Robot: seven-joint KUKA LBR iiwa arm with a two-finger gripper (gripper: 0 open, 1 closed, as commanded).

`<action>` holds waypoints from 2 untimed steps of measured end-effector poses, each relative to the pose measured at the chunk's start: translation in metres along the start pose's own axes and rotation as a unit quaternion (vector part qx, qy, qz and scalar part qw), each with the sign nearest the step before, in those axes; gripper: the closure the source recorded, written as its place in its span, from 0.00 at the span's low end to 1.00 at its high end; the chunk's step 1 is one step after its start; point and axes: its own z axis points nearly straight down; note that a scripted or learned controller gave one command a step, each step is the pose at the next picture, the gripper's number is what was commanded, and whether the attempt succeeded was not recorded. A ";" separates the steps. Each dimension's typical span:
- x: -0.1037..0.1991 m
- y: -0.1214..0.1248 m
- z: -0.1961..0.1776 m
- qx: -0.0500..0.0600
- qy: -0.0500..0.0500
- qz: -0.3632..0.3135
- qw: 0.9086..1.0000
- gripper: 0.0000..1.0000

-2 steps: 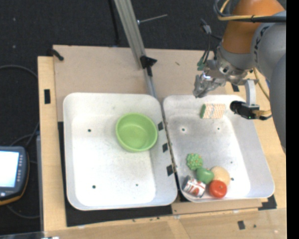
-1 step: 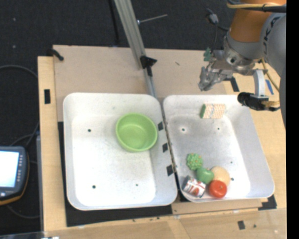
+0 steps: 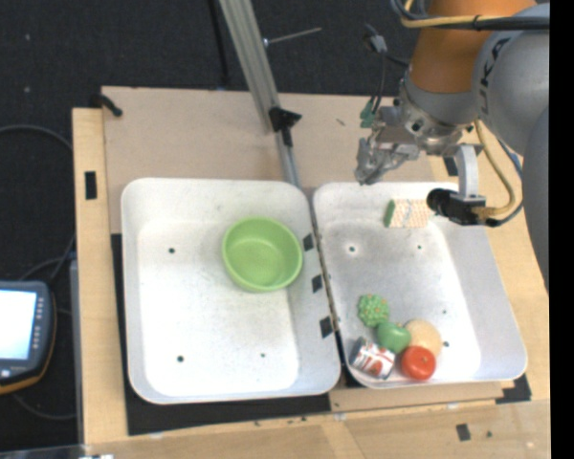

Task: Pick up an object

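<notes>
The tool (image 3: 373,168) hangs above the far edge of the right bin (image 3: 478,285); whether it is spread or pressed together cannot be told, and nothing shows in it. The nearest candidate is the sponge (image 3: 408,214), lying flat just beside the tool toward the near side. A green toy (image 3: 372,309), a pear (image 3: 394,336), a tomato (image 3: 418,362) and a can (image 3: 372,360) crowd the near corner. The left bin (image 3: 153,285) holds a green bowl (image 3: 261,253). Recommended procedure: select the isolated sponge, centre over it, descend vertically, close across its narrow side, then lift.
</notes>
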 end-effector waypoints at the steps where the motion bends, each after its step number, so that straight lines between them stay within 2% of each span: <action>1: 0.039 -0.021 0.000 0.000 0.000 0.000 1.000 1.00; 2: 0.091 -0.050 0.005 0.000 0.000 -0.001 1.000 1.00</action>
